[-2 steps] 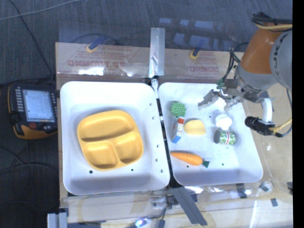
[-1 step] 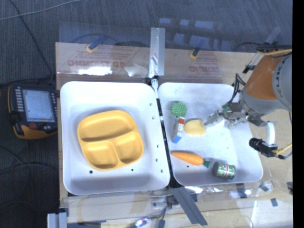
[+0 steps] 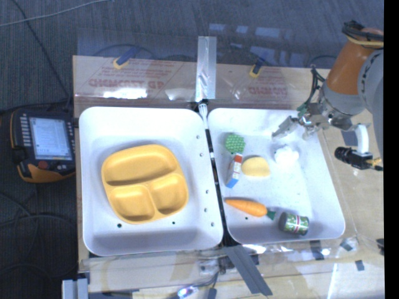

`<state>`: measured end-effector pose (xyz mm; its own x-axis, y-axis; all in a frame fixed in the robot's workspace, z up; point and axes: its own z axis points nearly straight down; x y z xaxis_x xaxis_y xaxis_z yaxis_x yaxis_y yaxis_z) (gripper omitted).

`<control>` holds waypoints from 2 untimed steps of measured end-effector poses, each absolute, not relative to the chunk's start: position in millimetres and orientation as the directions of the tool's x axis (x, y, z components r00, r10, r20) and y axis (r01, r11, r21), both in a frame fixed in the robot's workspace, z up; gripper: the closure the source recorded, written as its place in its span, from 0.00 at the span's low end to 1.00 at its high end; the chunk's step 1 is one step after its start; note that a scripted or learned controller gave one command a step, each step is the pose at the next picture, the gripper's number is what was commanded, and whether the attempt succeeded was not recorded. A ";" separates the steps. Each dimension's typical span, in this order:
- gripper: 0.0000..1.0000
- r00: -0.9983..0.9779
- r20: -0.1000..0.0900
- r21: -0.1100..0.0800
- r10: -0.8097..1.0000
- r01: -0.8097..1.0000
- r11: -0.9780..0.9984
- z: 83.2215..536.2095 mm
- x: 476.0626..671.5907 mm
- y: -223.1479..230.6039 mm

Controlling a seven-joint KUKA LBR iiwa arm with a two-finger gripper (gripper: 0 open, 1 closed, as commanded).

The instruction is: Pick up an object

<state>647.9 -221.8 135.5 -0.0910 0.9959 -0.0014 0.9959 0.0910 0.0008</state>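
Observation:
The right bin (image 3: 324,185) holds several objects. A green knobbly ball (image 3: 234,143) lies near its left wall, with a small red, white and blue tube (image 3: 234,170) just below it. Beside the tube sits a pale yellow rounded piece (image 3: 255,167). A white lump (image 3: 287,156) rests toward the back right. An orange carrot (image 3: 246,207) and a dark green can (image 3: 293,223) lie along the front. My gripper (image 3: 288,128) hangs over the back right of this bin, just above the white lump, with nothing seen in it.
The left bin (image 3: 93,136) carries a yellow divided plate (image 3: 144,182). A metal divider (image 3: 206,67) stands at the back between the bins. A teach pendant (image 3: 45,142) lies off the bench to the left. The arm's orange band (image 3: 348,67) rises at the right.

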 end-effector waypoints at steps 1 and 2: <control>0.00 -0.333 -0.005 -0.002 0.943 0.943 0.333 234.6 645.8 -223.7; 0.00 -0.317 -0.004 -0.003 0.949 0.949 0.317 208.9 610.7 -223.9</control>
